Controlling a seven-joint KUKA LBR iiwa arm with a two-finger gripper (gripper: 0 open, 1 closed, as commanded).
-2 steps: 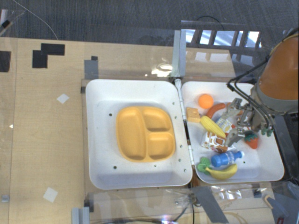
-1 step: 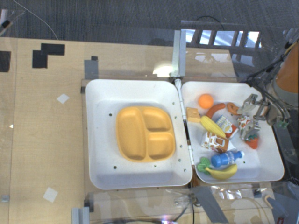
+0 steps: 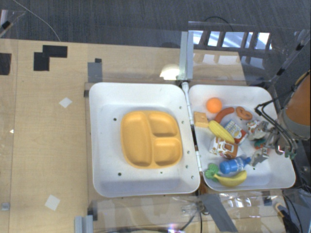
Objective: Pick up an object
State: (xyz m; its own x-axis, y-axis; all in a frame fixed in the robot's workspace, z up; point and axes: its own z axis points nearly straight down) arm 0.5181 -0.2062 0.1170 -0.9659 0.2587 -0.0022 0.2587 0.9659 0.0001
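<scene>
The gripper (image 3: 264,152) hung low over the right bin (image 3: 286,177), its fingers looking slightly apart with nothing between them. Just beside its tips lay the blue bottle (image 3: 232,165) — likely light, hard and slippery, apt to roll — best pinched across its middle, clear of the banana (image 3: 230,179).

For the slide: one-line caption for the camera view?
KUKA gripper over the toy-filled right bin; yellow divided tray in the left bin.
</scene>
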